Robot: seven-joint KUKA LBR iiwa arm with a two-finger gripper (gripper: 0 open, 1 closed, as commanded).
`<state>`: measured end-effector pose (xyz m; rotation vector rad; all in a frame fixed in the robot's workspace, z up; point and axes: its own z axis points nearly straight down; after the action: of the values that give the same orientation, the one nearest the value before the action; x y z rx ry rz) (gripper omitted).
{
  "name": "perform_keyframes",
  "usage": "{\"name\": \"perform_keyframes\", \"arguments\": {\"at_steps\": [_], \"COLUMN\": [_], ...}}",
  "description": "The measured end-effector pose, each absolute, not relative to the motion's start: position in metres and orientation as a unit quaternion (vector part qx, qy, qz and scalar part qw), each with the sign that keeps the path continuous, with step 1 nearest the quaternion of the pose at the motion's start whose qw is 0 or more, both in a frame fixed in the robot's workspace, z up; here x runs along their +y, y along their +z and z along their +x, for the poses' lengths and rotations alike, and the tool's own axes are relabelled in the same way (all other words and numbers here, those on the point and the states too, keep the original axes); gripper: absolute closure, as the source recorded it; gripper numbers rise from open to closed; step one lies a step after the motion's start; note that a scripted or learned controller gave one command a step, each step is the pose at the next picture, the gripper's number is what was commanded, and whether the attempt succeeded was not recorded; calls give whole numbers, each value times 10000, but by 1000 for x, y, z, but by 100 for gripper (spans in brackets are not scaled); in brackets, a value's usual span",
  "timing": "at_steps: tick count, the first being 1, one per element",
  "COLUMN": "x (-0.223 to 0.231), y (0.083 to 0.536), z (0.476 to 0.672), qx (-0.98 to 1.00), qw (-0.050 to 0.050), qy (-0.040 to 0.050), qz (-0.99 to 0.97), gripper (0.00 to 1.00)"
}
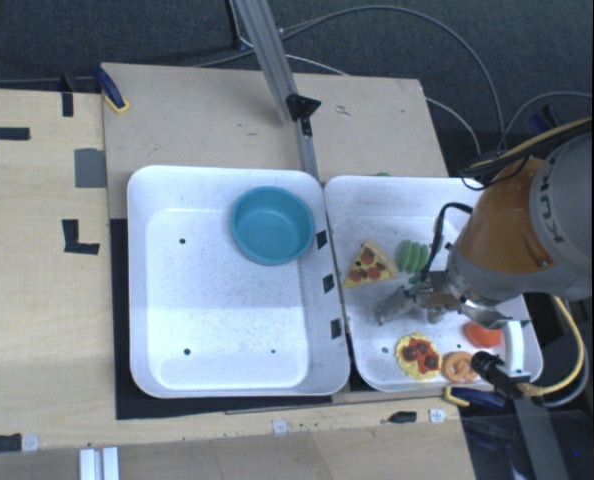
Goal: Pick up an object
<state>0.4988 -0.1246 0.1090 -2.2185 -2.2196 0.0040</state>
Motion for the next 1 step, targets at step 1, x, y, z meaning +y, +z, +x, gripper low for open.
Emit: {"name": "perform_keyframes", "arguments": {"at_steps": [1], "x": [-124], "y": [120], "z": [500], "qx": [-7074], "qw": [8], "qy": [3], "qz": [-7068], "gripper": [100]}}
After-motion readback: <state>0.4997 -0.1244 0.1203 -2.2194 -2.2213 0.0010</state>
